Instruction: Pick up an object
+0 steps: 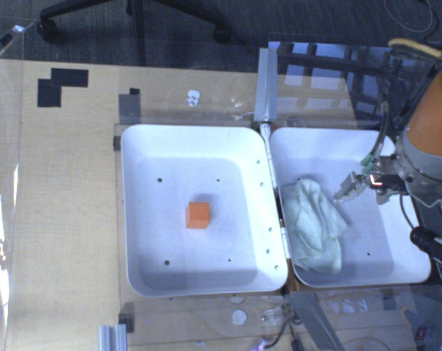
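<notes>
Cloth first: a crumpled pale greenish-white cloth [314,224] lies in the right-hand shallow white plastic bin [396,269], bunched against that bin's left wall and reaching from about its middle down toward its near edge. Using that cloth as the landmark, my claw [346,189] hangs just off its upper right corner, over the bare white floor of the same bin, tilted down toward the cloth. How wide my claw stands I cannot tell from this view, and nothing shows between its tips. Behind the claw, farther right of the cloth, my grey arm with its orange band [434,126] comes in above the bin's right rim. Well to the left of the cloth, past the wall where the two bins meet, a small orange cube [198,215] sits alone near the middle of the left-hand shallow white plastic bin [144,196]. Beyond the cloth, the light wooden worktop [60,196] carries both bins, with black tape marks [60,85] far off to the upper left.
</notes>
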Motion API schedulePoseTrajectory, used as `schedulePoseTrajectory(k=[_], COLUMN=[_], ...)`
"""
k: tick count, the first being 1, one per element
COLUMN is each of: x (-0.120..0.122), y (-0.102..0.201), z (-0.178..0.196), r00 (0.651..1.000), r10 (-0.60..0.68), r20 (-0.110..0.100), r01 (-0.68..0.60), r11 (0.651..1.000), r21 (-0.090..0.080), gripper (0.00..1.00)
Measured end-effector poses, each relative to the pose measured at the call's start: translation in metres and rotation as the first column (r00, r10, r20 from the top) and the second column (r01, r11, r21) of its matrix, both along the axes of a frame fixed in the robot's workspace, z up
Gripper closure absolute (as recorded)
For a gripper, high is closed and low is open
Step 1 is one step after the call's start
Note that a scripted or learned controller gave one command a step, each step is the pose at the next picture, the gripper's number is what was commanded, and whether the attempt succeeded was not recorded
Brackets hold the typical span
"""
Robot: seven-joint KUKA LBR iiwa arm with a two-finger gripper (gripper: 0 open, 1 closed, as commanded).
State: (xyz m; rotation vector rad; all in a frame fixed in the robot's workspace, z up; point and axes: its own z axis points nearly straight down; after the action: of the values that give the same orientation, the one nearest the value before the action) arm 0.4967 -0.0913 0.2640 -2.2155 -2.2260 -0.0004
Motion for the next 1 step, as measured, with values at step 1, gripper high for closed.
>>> schedulePoseTrajectory(k=[1], x=[0.0495], y=[0.0031], z=[-0.1095], r00=[1.000], r10=[0.010], r20=[-0.001], r01=[-0.010], r11=[1.000], r21=[0.000], gripper=[0.00])
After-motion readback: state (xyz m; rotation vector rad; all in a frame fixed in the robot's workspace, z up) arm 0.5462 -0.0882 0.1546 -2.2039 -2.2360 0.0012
